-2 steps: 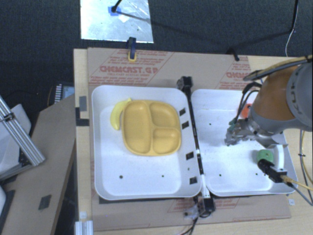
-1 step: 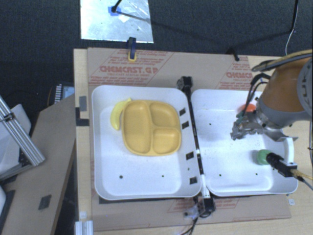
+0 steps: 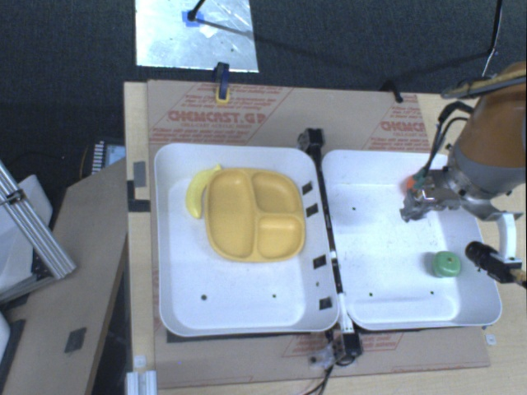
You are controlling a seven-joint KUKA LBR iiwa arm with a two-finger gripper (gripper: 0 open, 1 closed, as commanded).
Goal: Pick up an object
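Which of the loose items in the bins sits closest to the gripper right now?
The small green round piece, in the right bin just below the gripper. The yellow divided plate and banana lie in the left bin.

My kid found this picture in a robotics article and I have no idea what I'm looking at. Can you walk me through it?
It is one photo from a camera fixed above a workbench, looking down at a slant. Two shallow white bins sit side by side. The left bin holds a yellow divided plate with a banana tucked against its left edge. The right bin holds a small green object. The grey and orange shape on the right is a robot arm reaching in over the right bin. Its claw hangs above the bin floor, up and left of the green object. Nothing is visibly held. Its job is to pick something up.
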